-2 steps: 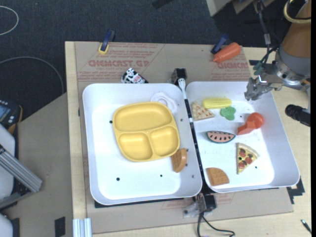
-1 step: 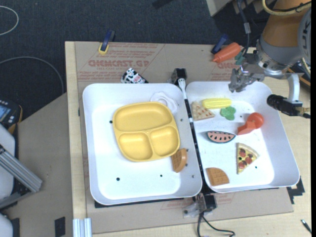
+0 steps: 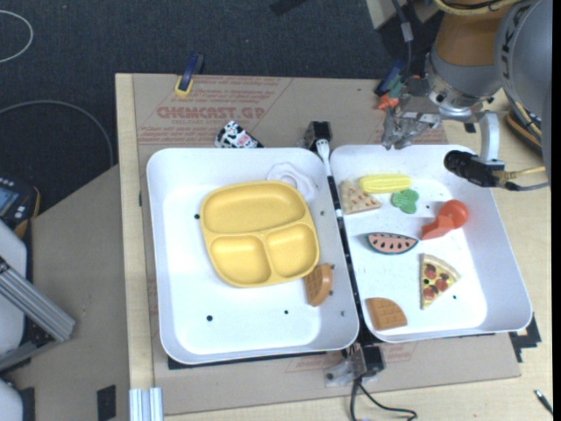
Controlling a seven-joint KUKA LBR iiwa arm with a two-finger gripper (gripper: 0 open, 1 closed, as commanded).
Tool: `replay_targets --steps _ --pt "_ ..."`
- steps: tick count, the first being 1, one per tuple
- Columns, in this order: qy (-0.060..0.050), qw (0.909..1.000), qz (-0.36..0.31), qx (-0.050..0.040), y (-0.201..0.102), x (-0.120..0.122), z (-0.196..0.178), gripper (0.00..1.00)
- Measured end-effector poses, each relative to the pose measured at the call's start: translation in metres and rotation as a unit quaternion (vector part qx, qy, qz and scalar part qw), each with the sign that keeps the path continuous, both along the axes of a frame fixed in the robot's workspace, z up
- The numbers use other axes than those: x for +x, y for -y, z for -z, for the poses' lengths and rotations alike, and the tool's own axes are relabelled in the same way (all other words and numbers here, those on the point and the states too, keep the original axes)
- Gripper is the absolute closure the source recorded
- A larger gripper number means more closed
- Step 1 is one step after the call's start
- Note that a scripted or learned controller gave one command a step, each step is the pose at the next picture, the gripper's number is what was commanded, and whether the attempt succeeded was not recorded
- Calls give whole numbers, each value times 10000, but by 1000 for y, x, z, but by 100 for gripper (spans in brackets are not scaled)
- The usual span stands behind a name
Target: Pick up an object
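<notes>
White bins: two sit side by side on the worktop; the left bin holds a yellow divided plate and a small brown piece at its right wall.
Right bin: toy foods lie well apart: corn, cracker wedge, green piece, red piece, watermelon slice, pizza slice, bread piece.
End effector: hangs above the right bin's upper edge, upper right of the frame, nothing in it; I cannot tell how wide it stands.
Nearest pick: the corn, just below the end effector.
Doing it well: come straight down over the corn's middle, close across its short side, and keep clear of the cracker wedge beside it and the bin wall.
Risk: the rounded corn may roll or slip out.
</notes>
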State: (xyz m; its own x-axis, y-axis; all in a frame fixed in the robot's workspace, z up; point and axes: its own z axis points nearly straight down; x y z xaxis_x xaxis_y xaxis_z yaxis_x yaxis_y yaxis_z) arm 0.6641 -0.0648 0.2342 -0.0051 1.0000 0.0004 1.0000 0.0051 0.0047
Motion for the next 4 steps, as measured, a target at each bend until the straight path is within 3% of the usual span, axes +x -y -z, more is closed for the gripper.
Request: replay_targets --steps 1,4 --pt "-40 10000 20 -3 1 1 20 100" --pt "-9 10000 30 -8 11 -2 12 100"
